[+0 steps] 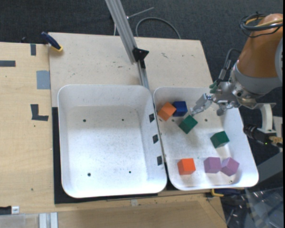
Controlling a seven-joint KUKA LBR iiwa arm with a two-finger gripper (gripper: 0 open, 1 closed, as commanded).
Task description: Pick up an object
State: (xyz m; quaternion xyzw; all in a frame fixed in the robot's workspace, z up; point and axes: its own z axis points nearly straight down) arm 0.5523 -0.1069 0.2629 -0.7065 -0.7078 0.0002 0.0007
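**Closing in on the green cube**

Hovering just right of the upper green cube (188, 124), the gripper (199, 107) holds nothing — whether it is spread or clenched I cannot tell. Best to centre above the cube, clear of the blue cube (179, 108) just up-left.

The gripper (198, 109) hangs over the right bin (244, 148), just above a tilted green cube (188, 124) — an orange cube (166, 111) and blue cube (179, 108) sit beside it. Nearer the front lie another green cube (219, 138), an orange cube (186, 166) and two purple cubes (220, 166) touching.
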